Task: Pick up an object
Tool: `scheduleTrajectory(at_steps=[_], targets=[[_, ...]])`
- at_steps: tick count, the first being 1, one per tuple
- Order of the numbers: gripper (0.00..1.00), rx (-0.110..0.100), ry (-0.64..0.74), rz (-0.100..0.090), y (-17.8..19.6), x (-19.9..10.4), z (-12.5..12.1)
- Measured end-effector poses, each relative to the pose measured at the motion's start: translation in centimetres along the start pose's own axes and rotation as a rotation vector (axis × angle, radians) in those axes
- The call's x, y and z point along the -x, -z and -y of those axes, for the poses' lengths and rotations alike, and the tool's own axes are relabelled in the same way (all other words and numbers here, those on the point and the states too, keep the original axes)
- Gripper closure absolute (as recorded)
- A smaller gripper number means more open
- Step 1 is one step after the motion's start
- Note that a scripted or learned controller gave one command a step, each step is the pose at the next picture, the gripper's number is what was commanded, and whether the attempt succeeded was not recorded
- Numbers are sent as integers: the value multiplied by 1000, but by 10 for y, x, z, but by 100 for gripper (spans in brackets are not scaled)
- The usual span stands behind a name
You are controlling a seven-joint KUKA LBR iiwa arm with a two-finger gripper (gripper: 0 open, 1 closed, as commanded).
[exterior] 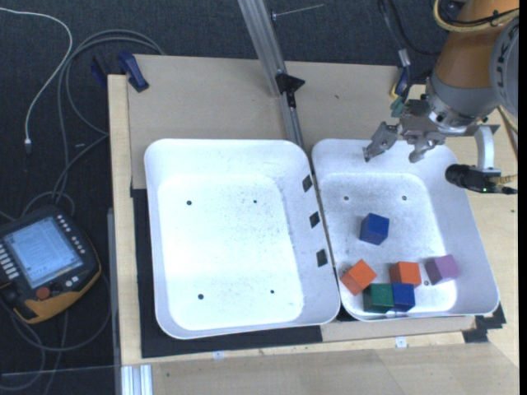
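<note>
— Gripper (395, 148) status?
— Fingers spread apart, nothing between them, hovering over the right bin's (469, 220) far rim.
— Target?
— Blue cube (374, 228) lies nearest, toward the camera from the fingers, standing alone; other blocks (394, 285) cluster beyond it.

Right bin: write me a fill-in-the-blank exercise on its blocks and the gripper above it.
1. The right bin holds ___ blocks in all.
2. The block lying alone, nearest the gripper, is coloured ___.
3. The green block touches a small blue block on its ___ side in the camera view.
4. The gripper's fingers stand ___, with nothing between them.

Missing words: six; blue; right; open
</note>
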State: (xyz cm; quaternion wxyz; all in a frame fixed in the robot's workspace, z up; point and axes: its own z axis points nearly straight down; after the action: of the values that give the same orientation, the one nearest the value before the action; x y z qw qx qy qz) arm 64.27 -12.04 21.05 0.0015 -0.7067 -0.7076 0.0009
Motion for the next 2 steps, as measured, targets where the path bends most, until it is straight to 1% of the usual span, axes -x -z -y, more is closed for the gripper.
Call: scheduleTrajectory(at_steps=[1,2], targets=[[0,-9,-3,-2,-98,11,57],[0,-4,2,-3,-113,-34,94]])
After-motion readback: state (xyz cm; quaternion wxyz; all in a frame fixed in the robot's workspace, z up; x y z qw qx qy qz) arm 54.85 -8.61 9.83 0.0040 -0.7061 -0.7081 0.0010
